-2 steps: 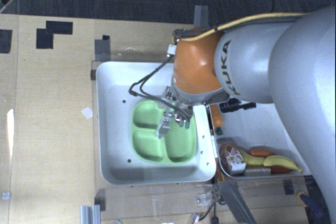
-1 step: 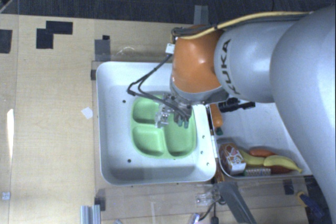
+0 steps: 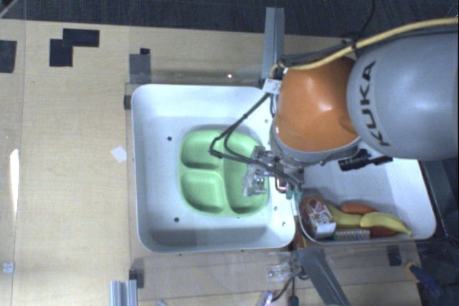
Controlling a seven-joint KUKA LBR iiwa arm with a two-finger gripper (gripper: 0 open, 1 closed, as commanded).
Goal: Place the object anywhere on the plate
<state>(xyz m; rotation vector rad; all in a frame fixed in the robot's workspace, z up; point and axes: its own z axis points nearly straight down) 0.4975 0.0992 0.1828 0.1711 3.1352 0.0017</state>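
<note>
A green plate [image 3: 204,190] with three compartments lies in the left white bin [image 3: 156,154]. My gripper [image 3: 254,183] hangs over the plate's right compartment, close above its surface. The wrist and the orange band [image 3: 315,111] hide the part of the plate behind it. I cannot make out any object at the gripper. In the right bin's near left corner lie a brown-and-white packet [image 3: 318,216], an orange carrot-like piece [image 3: 356,209] and a yellow banana [image 3: 385,223].
The right white bin [image 3: 409,183] is largely covered by the arm. A black cable [image 3: 237,127] loops from the wrist over the plate's far edge. Metal posts stand at the bins' corners [image 3: 273,39]. Bare wooden bench lies to the left [image 3: 64,168].
</note>
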